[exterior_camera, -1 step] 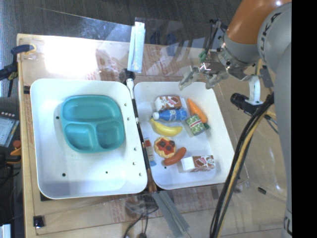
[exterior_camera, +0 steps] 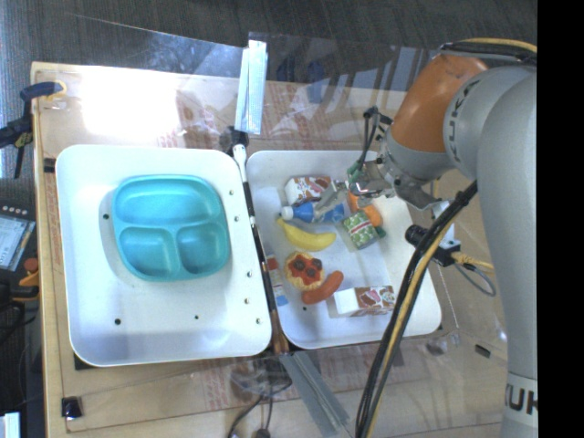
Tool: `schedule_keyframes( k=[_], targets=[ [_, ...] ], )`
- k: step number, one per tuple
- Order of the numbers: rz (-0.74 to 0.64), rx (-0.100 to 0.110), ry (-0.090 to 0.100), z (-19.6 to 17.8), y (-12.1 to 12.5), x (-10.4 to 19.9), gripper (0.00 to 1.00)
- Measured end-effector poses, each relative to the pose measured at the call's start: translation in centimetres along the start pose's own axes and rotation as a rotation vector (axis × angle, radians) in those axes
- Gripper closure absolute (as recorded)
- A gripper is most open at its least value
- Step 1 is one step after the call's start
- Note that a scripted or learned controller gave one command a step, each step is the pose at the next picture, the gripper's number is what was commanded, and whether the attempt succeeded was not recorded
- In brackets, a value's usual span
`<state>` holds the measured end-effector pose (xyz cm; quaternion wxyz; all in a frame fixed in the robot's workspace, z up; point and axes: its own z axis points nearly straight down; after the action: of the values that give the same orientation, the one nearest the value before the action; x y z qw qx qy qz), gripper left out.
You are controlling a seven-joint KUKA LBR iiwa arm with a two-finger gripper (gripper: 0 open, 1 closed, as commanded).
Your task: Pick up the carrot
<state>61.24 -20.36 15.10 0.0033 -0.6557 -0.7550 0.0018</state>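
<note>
My gripper (exterior_camera: 358, 192): low in right bin (exterior_camera: 415, 322), grip state unclear
Carrot (exterior_camera: 371, 215): just beside my gripper

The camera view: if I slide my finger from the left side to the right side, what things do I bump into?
Blue divided tray in the left bin → banana → green carton → gripper, low over the right bin, → the arm's orange band.
</note>
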Motion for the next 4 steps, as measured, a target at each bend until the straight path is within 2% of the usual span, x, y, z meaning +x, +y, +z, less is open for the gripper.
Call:
schedule_keyframes(
  k=[1,2,3,4],
  targets=[
    [-0.063,-0.001,-0.001,6.2,-2.4,7.6,0.00],
    [-0.129,-0.002,0.000,6.2,-8.5,7.9,0.00],
    [-0.143,-0.006,-0.002,6.1,-12.3,7.5,0.00],
    [-0.147,-0.007,-0.001,5.1,-12.2,7.5,1.00]
  ],
)
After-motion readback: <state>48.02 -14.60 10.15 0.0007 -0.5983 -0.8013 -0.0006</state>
